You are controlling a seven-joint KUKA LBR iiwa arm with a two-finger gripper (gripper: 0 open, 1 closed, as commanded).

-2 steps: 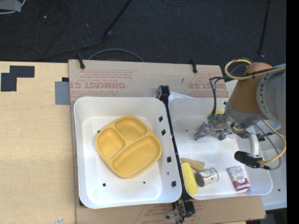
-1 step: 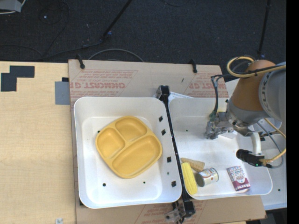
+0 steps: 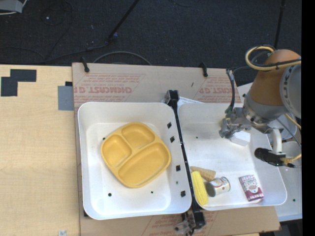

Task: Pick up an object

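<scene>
We see gripper (image 3: 230,128) low in right bin (image 3: 216,205), far side; can't tell its state. Corn (image 3: 199,187), can (image 3: 219,185), red packet (image 3: 251,188) lie nearer us. Corn's long side runs near-to-far. We think gripper must come toward us.

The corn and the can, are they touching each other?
Touching. The camera view shows the can's dark end pressed against the corn's side, with no bin floor between them.
</scene>
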